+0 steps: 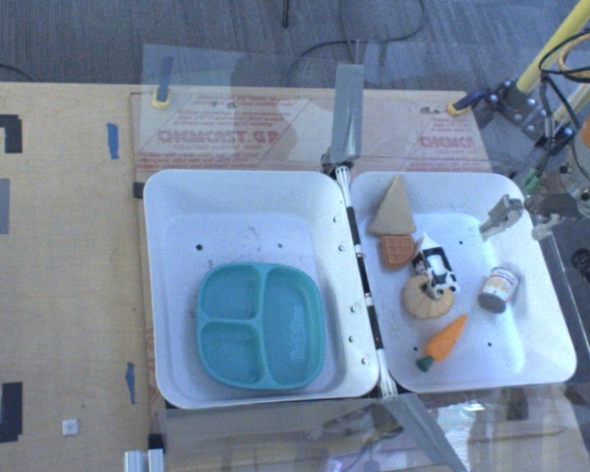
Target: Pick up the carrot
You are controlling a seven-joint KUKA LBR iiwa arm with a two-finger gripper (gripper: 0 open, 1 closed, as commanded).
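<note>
The carrot (445, 338) is a small orange toy with a green stub at its lower left end. It lies flat near the front of the right bin (531, 357), tilted up to the right. My gripper (521, 220) hangs over the right bin's far right side, well above and to the right of the carrot. It is open, with nothing between its fingers (499, 215).
In the right bin a tan wedge (393, 209), a waffle-like piece (397, 252), a black-and-white toy (435, 271) on a round bun (427, 300) and a small can (498, 288) lie close by. The left bin (177, 214) holds a teal divided plate (261, 325).
</note>
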